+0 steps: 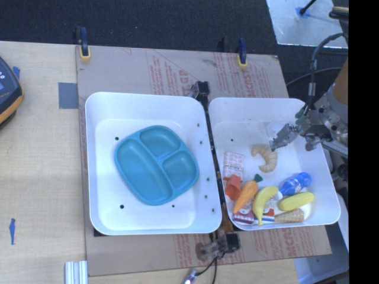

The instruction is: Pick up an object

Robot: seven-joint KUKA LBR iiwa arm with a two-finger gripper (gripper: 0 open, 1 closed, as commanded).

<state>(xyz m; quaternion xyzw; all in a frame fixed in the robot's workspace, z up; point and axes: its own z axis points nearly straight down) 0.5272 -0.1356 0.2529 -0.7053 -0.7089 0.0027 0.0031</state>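
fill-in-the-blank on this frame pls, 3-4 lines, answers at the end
1. The divided plate in the left bin is ____ in colour.
2. The plate has ____ compartments.
3. The carrot lies in the ____ bin.
4. The end effector is just above the ____ in this view.

Missing words: blue; three; right; croissant

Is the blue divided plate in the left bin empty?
Empty: the blue divided plate shows three bare compartments, lying flat in the left bin.
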